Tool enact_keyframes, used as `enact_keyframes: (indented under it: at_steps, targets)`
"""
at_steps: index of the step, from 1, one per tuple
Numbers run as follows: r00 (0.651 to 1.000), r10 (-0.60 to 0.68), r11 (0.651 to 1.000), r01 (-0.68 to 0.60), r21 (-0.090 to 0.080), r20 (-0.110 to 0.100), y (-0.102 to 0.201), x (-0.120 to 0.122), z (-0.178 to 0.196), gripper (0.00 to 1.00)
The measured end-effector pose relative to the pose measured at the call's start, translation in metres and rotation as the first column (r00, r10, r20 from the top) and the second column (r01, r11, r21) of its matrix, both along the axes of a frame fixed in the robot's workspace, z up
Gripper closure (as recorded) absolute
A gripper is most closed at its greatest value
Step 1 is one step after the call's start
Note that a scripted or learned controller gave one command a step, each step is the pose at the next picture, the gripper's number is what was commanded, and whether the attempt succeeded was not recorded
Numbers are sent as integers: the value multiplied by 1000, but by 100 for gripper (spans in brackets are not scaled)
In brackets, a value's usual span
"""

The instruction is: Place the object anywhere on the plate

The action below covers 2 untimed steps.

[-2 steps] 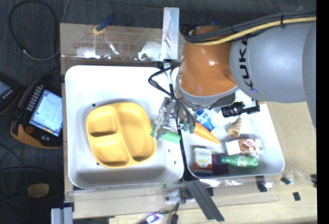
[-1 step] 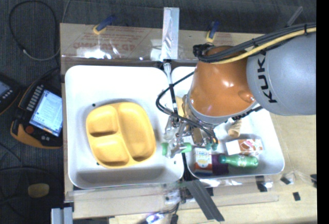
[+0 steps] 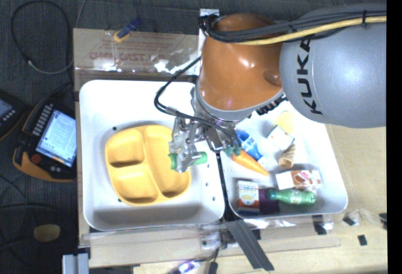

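A yellow plate [image 3: 135, 166] with three compartments lies in the left bin [image 3: 94, 109]. My gripper [image 3: 184, 154] hangs over the plate's right edge, above its right-hand compartment. A small green object [image 3: 198, 157] sits between the fingers, with green ends sticking out on both sides. The gripper is shut on it. The orange wrist band and grey arm hide the bin wall and the area behind the gripper.
The right bin [image 3: 336, 194] holds a carrot [image 3: 250, 164], a blue and white packet [image 3: 246, 141], a green bottle [image 3: 293, 197], a dark jar [image 3: 249, 195], a red and white box [image 3: 303, 178] and a cone [image 3: 287, 155]. A tablet [image 3: 58, 136] lies left of the bench.
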<state>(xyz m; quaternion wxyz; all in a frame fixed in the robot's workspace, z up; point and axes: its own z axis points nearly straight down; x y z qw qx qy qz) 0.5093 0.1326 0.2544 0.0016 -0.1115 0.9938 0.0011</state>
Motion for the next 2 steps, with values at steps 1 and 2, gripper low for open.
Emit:
enact_keyframes:
  at_steps: [1, 2]
  targets:
    - [995, 96, 995, -96, -2, 0, -90, 39, 9, 100]
    - [971, -241, 971, 241, 0, -3, -17, 90, -41, 100]
